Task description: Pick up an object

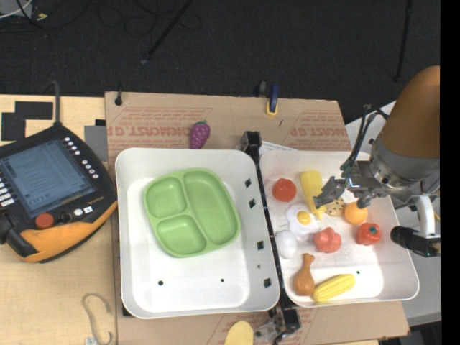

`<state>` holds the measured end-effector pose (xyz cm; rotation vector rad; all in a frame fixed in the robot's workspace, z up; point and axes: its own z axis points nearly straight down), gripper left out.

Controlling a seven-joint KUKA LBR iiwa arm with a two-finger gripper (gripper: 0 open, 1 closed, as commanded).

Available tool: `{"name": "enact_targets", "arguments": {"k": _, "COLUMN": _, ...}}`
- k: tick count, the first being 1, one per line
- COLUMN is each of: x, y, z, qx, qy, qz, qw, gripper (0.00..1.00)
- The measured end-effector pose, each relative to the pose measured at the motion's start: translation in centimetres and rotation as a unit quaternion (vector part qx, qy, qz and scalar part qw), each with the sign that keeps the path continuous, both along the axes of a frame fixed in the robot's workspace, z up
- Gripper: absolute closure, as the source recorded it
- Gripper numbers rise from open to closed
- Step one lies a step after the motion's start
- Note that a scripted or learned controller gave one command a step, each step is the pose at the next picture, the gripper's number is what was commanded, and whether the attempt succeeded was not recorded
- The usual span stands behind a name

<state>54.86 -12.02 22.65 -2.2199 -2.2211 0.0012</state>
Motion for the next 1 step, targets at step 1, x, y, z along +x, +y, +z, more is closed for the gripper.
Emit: {"name": "enact_targets", "arguments": {"k": 1, "x": 0.00, "y": 0.73, "z": -4.47, "qx": 0.0007, "qy": 0.003, "qz": 0.001, "qw": 1.0000, "gripper": 0.00}}
